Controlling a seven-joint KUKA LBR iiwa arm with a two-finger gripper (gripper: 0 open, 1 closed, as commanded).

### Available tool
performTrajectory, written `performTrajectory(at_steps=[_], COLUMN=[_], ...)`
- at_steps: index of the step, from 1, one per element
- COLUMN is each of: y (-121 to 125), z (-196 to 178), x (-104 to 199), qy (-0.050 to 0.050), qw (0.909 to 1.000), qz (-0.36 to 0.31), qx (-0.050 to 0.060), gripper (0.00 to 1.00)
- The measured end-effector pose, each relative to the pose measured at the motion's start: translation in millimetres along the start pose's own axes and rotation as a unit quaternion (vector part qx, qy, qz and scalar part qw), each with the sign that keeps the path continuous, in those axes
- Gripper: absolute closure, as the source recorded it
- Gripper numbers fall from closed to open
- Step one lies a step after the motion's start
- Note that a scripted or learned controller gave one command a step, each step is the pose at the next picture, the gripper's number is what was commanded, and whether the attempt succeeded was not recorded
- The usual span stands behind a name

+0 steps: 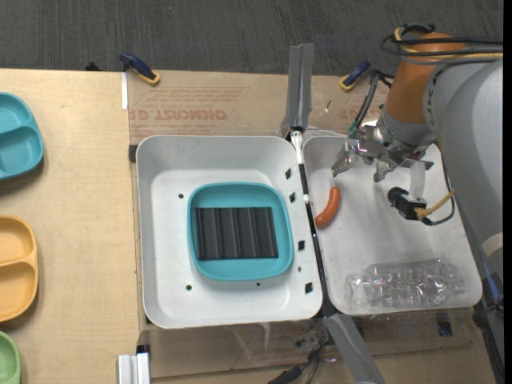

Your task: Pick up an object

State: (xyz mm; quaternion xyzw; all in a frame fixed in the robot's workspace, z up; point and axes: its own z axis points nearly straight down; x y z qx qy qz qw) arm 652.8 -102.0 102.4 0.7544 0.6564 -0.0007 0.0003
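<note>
Hot dog [326,207], orange-red and slightly curved, lies on the floor of the right bin [448,250], close to that bin's left wall and roughly midway between its far and near ends. It rests free, touching nothing but the bin floor.

A crumpled clear plastic bottle [404,284] lies on its side along the near wall of the same bin, well apart from the hot dog.

The gripper [364,165] hangs over the far part of the right bin, to the right of and beyond the hot dog, apart from it. Its two fingers look spread, one pointing toward the left wall and the other further right, with nothing between them. Above it the orange band [414,82] of the wrist shows, with black cables [416,205] looping around it and down beside the gripper. The grey arm [476,134] fills the right side of the scene.

The left bin [160,214] holds a teal tray [240,232] with a dark ribbed insert, set in the middle of the floor.

Both bins sit on a brown cardboard sheet [192,106] held by blue and yellow clamps [140,67] at its far edge. On the wooden bench to the left are a teal divided plate [18,146], an orange divided plate [16,266] nearer, and the edge of a green plate [6,360] nearest.
</note>
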Motion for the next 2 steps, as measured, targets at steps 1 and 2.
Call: performTrajectory(at_steps=[1, 2], y=[-63.1, -63.3], z=[11.4, 2.6], x=[-3.8, -4.9], qy=[0.0, 0.0], qw=[0.9999, 0.9999], qz=[-0.016, -0.015], qx=[0.001, 0.002], gripper=[0.0, 1.0])
